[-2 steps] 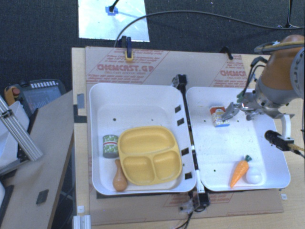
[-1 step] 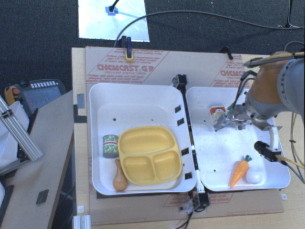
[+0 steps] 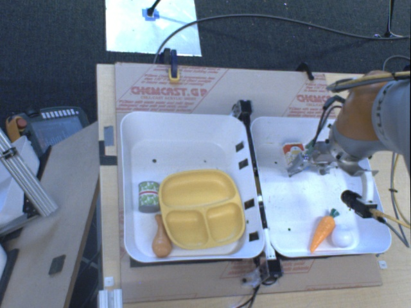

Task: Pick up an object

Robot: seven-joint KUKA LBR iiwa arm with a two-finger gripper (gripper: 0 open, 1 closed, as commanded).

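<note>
Hand (image 3: 299,165) by red-white packet (image 3: 293,151), tapered orange carrot (image 3: 322,231) (glossy plastic)

Both bins (image 3: 192,130) are showing smooth, matt white plastic. The yellow tray (image 3: 202,207) is looking like glossy plastic, and so is the orange carrot (image 3: 322,232). The spoon (image 3: 160,238) is appearing wooden. Printed brown cardboard (image 3: 212,88) is lying under the bins, dull and papery.

The arm (image 3: 379,117) runs off the right edge. The claw (image 3: 299,165) is small and blurred, and it partly covers a small red and white packet (image 3: 292,150). The yellow tray (image 3: 200,207) hides part of the wooden spoon (image 3: 160,239) and the can (image 3: 148,196).
</note>
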